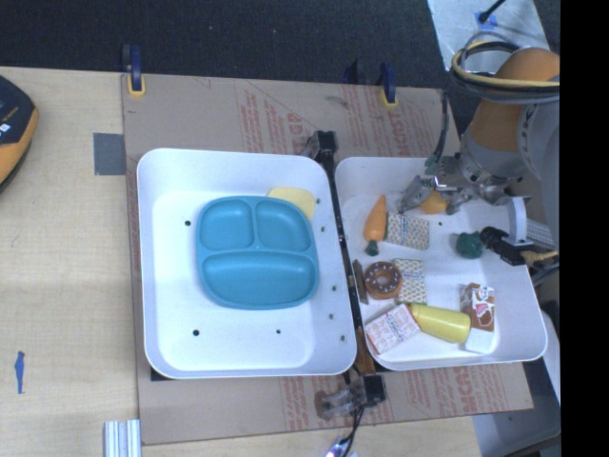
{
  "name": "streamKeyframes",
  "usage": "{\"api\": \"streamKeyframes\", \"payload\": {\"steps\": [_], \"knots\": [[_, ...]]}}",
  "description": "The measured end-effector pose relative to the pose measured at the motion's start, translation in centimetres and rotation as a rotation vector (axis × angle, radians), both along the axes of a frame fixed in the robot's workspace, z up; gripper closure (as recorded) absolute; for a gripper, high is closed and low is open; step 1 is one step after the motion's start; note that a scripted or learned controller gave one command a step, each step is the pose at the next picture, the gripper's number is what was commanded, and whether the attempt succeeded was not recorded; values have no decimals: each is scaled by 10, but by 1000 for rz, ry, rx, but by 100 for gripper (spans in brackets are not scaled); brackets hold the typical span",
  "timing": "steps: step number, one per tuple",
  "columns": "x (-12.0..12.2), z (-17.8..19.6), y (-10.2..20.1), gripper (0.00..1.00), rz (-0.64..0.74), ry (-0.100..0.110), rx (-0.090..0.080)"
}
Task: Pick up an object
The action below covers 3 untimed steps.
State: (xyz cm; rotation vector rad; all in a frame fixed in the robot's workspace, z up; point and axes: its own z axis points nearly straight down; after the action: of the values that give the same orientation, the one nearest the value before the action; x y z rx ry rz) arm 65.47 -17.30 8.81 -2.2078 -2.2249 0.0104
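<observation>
Now hand [433, 190] over small orange piece [434, 203], carrot [376, 219] lengthwise near-upright, tip down

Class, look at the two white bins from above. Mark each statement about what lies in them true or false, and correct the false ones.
1. The blue plate lies in the left bin. True.
2. The carrot lies on the blue plate. False: it lies in the right bin.
3. The doughnut sits in the right bin. True.
4. The yellow bottle stands upright. False: it lies on its side.
5. The gripper is over the left bin. False: it is over the right bin's far edge.
</observation>
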Motion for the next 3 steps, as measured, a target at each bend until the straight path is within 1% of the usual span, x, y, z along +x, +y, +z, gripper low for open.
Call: {"api": "streamKeyframes", "payload": {"steps": [1, 2, 3], "knots": [[1, 4, 17, 0, 0, -3, 0], [2, 4, 55, 0, 2, -2, 1], [4, 92, 24, 0, -6, -16, -4]]}}
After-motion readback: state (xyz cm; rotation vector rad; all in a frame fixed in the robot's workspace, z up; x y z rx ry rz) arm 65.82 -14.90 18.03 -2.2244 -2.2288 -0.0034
